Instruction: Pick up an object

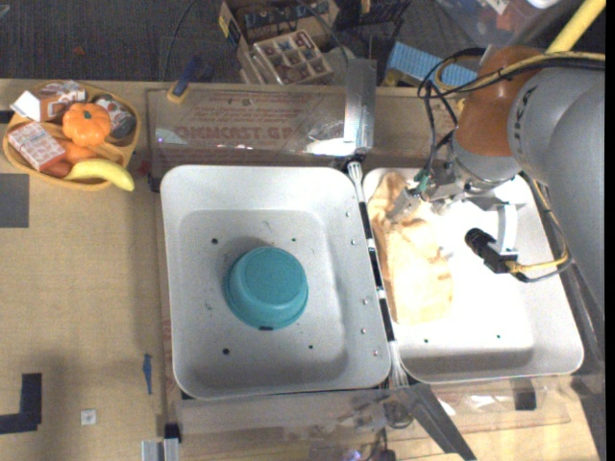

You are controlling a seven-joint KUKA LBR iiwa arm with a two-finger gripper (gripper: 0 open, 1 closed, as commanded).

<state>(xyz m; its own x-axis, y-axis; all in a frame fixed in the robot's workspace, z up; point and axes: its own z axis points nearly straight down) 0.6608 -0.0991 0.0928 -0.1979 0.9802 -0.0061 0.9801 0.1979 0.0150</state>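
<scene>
The gripper is seen low at the ten o'clock corner of the right bin, but whether it grips anything cannot be told: its tip is blurred against a pale tan, crumpled cloth-like thing lying along that bin's nine o'clock side. Nothing is judged lifted yet, so the pick is still to be done. In the left bin, an upturned teal bowl sits just past centre toward five o'clock, untouched. The wrist is partly hidden by the arm's grey bulk.
</scene>
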